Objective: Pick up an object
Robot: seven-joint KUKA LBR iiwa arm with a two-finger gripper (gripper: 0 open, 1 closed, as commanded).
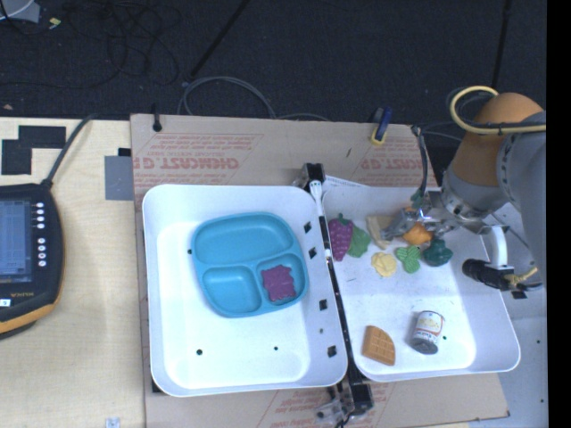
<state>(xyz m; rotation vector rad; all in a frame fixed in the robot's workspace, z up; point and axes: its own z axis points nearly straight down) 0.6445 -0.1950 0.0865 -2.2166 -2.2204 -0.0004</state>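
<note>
Gripper: the gripper [426, 224] sits low over the upper middle of the right bin, at the end of the grey arm [500, 163] with its orange band, which reaches in from the right. Whether it is grasping anything cannot be told; the tip is lost among small toys.
Objects at the gripper: an orange toy [416, 235] lies right at the gripper's tip, with a dark green toy [437, 255] just to its right and a lighter green toy [409, 258] just below it.
Nearby objects: a pale yellow toy [384, 263] lies beside the green one; a tan wedge [378, 229] sits to the left of the gripper; purple toy grapes [341, 234] with a green leaf piece [359, 241] rest near the divider.
Front of right bin: a small can [427, 331] lies tilted, and a waffle-patterned orange piece [378, 345] lies to its left.
Right bin: white and shallow [486, 328].
Left bin: white [169, 328], holding a blue sectioned plate [241, 243] with a purple object [279, 282] in its lower right compartment.
Surroundings: a pendant with a screen [22, 248] rests on the bench at far left.
</note>
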